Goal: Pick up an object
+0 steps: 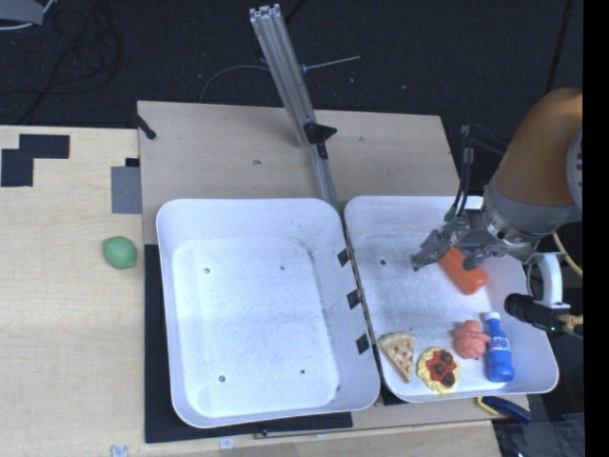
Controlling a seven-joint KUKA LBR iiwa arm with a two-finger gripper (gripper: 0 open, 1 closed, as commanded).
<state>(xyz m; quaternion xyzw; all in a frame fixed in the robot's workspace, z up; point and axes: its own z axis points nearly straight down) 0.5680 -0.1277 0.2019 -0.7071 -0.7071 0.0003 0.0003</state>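
The right bin (400,227) holds the objects. An orange block (465,270) lies near its right side. My gripper (458,252) hangs directly over the block, open, with one dark finger (426,252) splayed to the left and the block's top between the fingers. I cannot tell whether they touch it. Along the bin's front edge lie a pizza slice (398,352), a round red and yellow toy (438,368), a pink lump (468,339) and a blue bottle (497,349).
The left bin (190,227) stands beside the right one. A green ball (120,252) rests on the bench to its left. A slanted metal rail (290,74) rises behind the bins. The arm's orange band (538,160) looms at the right.
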